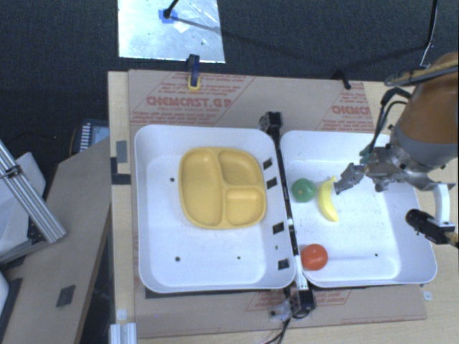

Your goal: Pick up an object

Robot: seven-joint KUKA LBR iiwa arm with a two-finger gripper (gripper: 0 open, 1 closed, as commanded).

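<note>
Camera view, looking down at a slant on bench (122, 213) with two white bins side by side. Left bin (154, 264): yellow divided plate (221, 188) lying flat near the middle, three compartments facing up. Right bin (401, 260): green ball (303, 190) close to the shared divider, yellow banana (328, 201) just beside it on the right, orange-red ball (314, 256) near the front corner by the divider, well apart from the other two. Grey arm with orange band (430, 110) reaching in from the right, over the right bin. Jaws (344, 180) low over the bin, right by the upper end of the banana; contact with it cannot be told. Opening of the jaws too unclear to tell, nothing seen between them.
</note>
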